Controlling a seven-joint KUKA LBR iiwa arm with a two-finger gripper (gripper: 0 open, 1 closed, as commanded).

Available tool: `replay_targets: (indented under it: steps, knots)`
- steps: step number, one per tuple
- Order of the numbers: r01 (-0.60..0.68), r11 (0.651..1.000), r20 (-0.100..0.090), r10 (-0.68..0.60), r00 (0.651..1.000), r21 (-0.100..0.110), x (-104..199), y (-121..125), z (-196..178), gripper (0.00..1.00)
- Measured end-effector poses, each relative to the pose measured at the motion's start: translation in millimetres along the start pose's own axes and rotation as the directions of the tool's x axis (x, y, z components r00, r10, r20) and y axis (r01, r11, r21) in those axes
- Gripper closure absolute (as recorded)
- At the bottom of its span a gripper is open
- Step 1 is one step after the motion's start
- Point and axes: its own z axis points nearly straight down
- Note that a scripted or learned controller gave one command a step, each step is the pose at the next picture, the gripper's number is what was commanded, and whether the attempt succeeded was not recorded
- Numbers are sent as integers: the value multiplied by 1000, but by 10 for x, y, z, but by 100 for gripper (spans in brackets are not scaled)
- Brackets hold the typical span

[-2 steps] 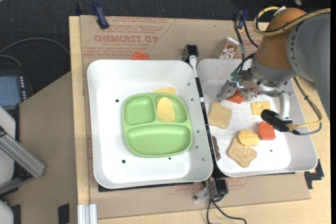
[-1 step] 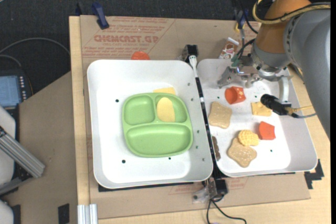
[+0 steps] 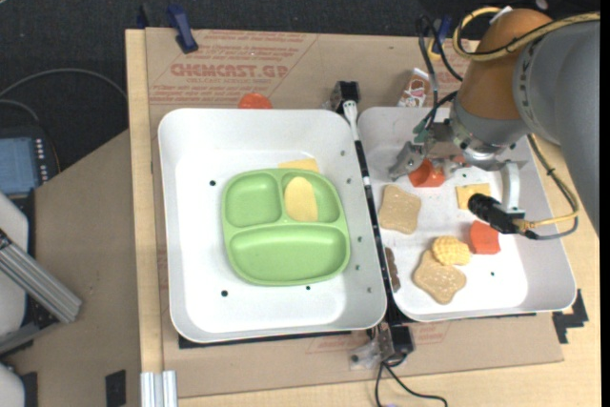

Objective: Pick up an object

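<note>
My hand [image 3: 426, 157] hangs low in the right bin [image 3: 548, 286], near its far edge; whether it is clenched I cannot tell; a red piece [image 3: 426, 174] lies just beneath it; crackers [image 3: 399, 209] lie nearer the front; bare floor opens toward the bin's front right edge.

Divided tray [image 3: 284, 254] in left bin [image 3: 191, 205]

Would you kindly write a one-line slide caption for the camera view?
Gripper poised over a red piece in the right bin; green divided plate sits in the left bin.
</note>
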Motion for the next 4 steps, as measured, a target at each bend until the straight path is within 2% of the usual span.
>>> replay_targets:
  steps: [1,2,3,4]
  knots:
    - [0,1000,2,0,1000,-6,-8,19,-107,100]
    - [-1,1000,2,1,1000,-5,-8,17,-101,0]
    - [2,1000,3,-2,1000,-8,-46,113,6,0]
    - [3,1000,2,-3,1000,-10,54,359,-4,0]
